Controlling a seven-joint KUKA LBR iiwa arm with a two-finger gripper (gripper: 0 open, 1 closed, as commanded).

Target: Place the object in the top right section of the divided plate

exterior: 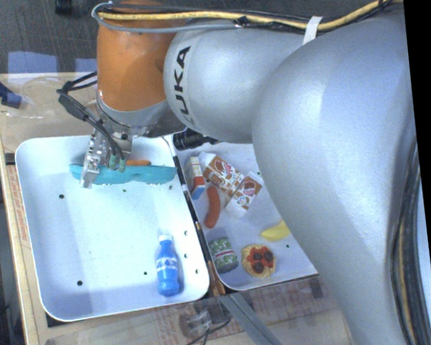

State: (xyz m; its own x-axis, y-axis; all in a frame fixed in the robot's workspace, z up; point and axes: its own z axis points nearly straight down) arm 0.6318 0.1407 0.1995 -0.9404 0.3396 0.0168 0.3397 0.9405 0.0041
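The big grey arm (287, 122) sweeps in from the right of the frame and its orange band sits at the upper middle, with the pincer (96, 163) reaching down into the upper part of the left bin (55, 246). Just under and beside the pincer lies a teal, flattish thing, probably the divided plate (143, 174), seen almost edge-on along the bin's upper right, with a small orange object (138, 163) resting on or right at its upper edge. The view here is poor: the metal fingers are small and glinting, and I cannot tell whether they are spread or pressed together, nor whether they grip anything. A blue bottle (166, 266) stands alone near the lower right corner of the left bin, well apart from the plate. The right bin (295, 270) carries a red-and-white carton (228, 180), a sausage (212, 206), a green can (223, 253), a round tart-like piece (258, 259) and a yellow piece (277, 231). As for progress, the orange object may already lie in a section of the plate, but which section cannot be made out, so the placing cannot be called done; if the bottle is the object meant, everything is left to do.
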